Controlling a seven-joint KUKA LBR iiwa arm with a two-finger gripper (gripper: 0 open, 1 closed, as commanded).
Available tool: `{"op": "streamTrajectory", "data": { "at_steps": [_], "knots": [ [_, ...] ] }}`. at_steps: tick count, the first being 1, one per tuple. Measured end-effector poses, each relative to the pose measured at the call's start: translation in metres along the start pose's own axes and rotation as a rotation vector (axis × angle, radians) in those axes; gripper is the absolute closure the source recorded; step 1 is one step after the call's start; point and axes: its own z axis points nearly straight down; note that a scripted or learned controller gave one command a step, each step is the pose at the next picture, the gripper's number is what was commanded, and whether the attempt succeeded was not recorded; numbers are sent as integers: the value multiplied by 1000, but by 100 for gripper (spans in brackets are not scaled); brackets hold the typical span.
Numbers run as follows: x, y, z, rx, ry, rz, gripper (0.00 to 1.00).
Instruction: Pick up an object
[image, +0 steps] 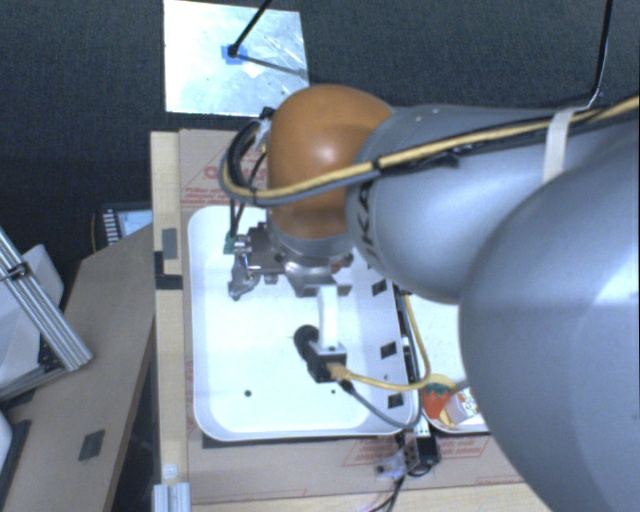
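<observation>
Your hand (240, 287) hangs over the left bin (215, 405), and you cannot tell if it is open or closed, but the orange thing (438, 400) lies at 5 o'clock in the right bin (435, 330), so a grab here may catch only air.

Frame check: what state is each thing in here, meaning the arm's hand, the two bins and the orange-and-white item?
hand: low over the far left part of the left bin.
left bin: flat on the bench, bare white floor under the hand.
right bin: mostly hidden by the arm.
orange-and-white item: lying in the right bin's near part, apart from the hand, partly hidden.
</observation>
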Motion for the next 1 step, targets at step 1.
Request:
{"op": "streamTrajectory", "data": {
  "at_steps": [1],
  "knots": [
    [-27, 53, 75, 2, -4, 8, 0]
  ]
}}
